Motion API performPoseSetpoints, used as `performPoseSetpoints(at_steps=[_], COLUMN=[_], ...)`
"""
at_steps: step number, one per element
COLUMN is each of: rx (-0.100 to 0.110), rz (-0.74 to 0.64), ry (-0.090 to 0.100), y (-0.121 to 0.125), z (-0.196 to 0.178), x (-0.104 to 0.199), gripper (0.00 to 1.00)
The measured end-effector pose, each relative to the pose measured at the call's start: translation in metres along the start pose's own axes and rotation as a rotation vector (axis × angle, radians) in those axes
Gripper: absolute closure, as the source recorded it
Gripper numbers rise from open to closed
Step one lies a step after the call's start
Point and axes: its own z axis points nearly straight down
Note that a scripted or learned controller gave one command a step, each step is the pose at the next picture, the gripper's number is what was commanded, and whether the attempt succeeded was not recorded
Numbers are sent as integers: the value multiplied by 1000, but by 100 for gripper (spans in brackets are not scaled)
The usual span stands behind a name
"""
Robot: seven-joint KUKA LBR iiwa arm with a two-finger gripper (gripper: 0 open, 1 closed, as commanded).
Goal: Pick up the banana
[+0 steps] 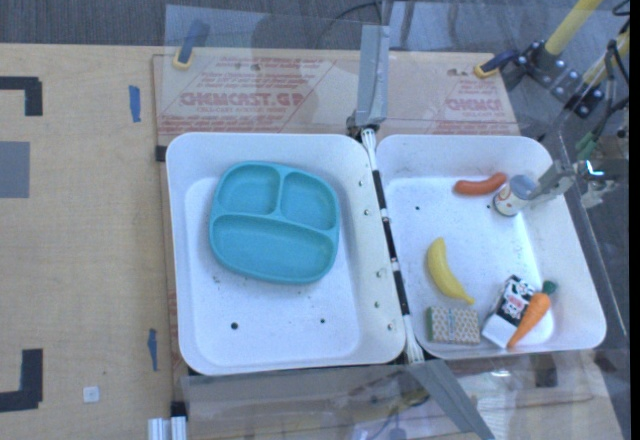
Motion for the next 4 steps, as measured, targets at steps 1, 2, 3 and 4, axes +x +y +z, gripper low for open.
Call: performPoseSetpoints(at_steps=[1, 2, 3, 4], rx=[-1, 0, -13, -12], rz=[71, 310, 173, 174], ry=[0, 0, 1, 1], y=[-54, -62, -18, -18], z=[132, 116, 172, 172], x=[45, 58, 104, 104], gripper=[0, 0, 0, 0])
